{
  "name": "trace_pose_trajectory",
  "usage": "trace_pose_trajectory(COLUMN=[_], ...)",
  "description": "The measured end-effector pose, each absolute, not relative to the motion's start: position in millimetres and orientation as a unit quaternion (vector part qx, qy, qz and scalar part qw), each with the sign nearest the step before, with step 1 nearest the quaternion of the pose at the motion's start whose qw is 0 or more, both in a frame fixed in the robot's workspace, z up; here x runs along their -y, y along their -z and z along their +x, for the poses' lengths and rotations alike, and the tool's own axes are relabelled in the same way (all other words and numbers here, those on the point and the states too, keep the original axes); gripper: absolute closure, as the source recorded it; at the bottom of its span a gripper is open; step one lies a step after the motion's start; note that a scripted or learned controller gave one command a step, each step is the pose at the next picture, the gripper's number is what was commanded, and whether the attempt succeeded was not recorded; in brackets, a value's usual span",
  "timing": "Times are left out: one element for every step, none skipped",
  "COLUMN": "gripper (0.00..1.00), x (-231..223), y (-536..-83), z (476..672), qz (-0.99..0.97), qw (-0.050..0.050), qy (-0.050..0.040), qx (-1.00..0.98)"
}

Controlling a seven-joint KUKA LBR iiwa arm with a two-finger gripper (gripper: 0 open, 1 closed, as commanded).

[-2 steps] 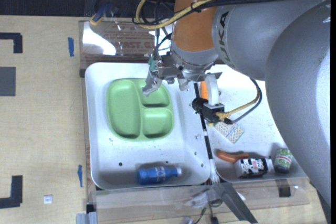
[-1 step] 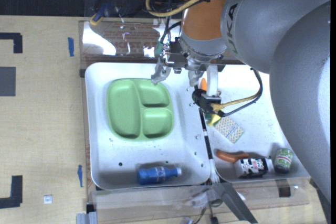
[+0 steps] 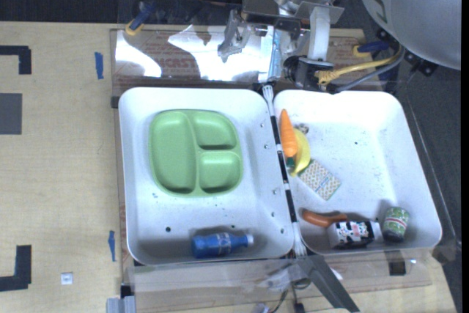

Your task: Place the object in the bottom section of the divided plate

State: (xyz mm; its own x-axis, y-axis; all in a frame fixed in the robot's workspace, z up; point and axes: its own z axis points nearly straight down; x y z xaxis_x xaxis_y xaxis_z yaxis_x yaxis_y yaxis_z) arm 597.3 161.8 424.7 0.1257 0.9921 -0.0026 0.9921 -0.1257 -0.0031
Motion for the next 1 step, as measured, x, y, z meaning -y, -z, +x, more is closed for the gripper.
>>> trace_pose_trajectory(gripper=[0.00], x=[-205.6], y=[-302.3], z=[531.8], qz=[-0.704], qw=[0.001], qy=[-0.0027], qx=[0.710])
